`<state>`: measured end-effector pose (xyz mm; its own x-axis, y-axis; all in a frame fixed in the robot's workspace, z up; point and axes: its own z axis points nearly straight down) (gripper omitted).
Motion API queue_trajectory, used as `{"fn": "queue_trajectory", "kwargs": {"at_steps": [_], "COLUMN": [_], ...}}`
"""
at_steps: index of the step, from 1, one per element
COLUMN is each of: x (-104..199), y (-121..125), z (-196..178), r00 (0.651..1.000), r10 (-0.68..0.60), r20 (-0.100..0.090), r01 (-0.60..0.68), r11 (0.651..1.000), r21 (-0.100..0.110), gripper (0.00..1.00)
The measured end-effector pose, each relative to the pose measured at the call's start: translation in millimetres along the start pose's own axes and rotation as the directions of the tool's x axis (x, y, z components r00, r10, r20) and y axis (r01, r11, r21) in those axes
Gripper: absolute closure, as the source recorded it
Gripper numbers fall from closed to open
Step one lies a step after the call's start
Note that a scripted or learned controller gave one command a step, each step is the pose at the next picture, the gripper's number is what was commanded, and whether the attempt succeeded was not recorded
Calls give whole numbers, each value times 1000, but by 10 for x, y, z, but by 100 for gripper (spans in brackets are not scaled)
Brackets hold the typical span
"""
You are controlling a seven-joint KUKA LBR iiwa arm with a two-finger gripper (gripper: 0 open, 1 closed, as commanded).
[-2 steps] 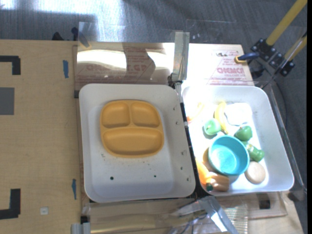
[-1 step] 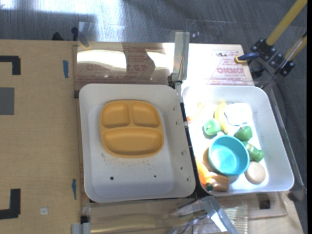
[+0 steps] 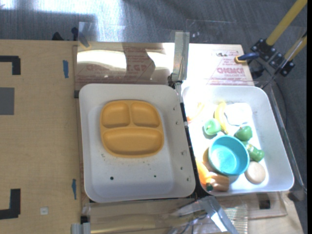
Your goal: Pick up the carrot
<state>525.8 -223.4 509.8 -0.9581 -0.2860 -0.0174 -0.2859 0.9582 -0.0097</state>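
Bench top: tan cardboard sheet [image 3: 39, 130] under the two white bins, grey floor beyond, a yellow pole [image 3: 291, 14] with black clamps at upper right.

Camera view, left bin [image 3: 92, 179]: holds one orange-yellow divided plate [image 3: 130, 128], three compartments, lying flat near the bin's middle. A few dark specks on the bin floor below it.

Camera view, right bin [image 3: 278, 130]: crowded.
- Blue bowl [image 3: 228, 155], upright, low centre of bin.
- Carrot [image 3: 204, 174]: orange, lying slantwise in the near-left corner, against the left wall, just beside and partly under the bowl's lower-left rim. A brownish piece touches its lower end; cannot tell what it is.
- Banana [image 3: 220, 116] above the bowl, next to a white object [image 3: 238, 113] washed out by glare.
- Three green toy pieces: one [image 3: 211, 127] left of the banana, one [image 3: 243, 132] at the bowl's upper right, one [image 3: 256, 153] at its right.
- Pale egg-shaped piece [image 3: 255, 172], lower right, near the bowl.
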Motion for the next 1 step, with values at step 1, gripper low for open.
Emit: {"fn": "queue_trajectory", "kwargs": {"at_steps": [1], "x": [-17], "y": [-4], "z": [-130], "r00": [1000], "r10": [1], "r20": [11], "r01": [-1], "r11": [1000], "r21": [7], "gripper": [100]}}
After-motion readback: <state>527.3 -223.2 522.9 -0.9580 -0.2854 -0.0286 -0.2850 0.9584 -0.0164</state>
